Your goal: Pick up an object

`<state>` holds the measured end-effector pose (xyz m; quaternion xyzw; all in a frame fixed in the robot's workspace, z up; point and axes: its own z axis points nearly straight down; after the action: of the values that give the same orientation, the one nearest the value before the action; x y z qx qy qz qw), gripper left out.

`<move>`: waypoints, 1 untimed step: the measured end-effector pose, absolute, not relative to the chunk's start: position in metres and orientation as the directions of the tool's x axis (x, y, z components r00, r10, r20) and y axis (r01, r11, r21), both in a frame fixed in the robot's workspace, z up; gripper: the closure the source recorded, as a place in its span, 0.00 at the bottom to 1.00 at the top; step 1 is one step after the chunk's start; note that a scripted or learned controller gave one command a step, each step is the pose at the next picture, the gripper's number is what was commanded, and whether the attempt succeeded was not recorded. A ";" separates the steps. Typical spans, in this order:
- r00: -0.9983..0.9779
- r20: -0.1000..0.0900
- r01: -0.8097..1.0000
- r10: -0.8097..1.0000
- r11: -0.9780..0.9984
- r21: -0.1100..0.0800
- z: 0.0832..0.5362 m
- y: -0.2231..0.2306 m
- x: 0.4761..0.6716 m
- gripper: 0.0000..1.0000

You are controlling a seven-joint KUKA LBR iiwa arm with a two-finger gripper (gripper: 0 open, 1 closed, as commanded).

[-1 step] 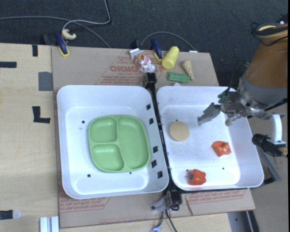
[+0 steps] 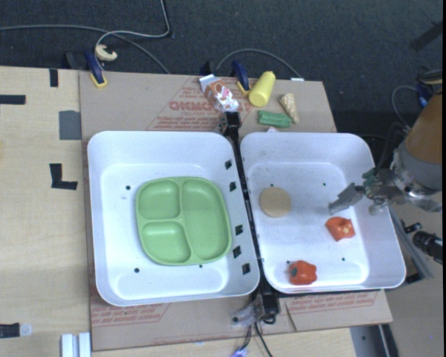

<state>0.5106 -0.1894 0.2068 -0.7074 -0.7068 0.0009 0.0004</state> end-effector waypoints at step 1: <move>0.000 0.000 1.000 1.000 0.000 0.000 0.091 -0.216 0.506 0.00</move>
<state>0.5060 -0.2158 0.0905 -0.7071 -0.7071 0.0002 -0.0001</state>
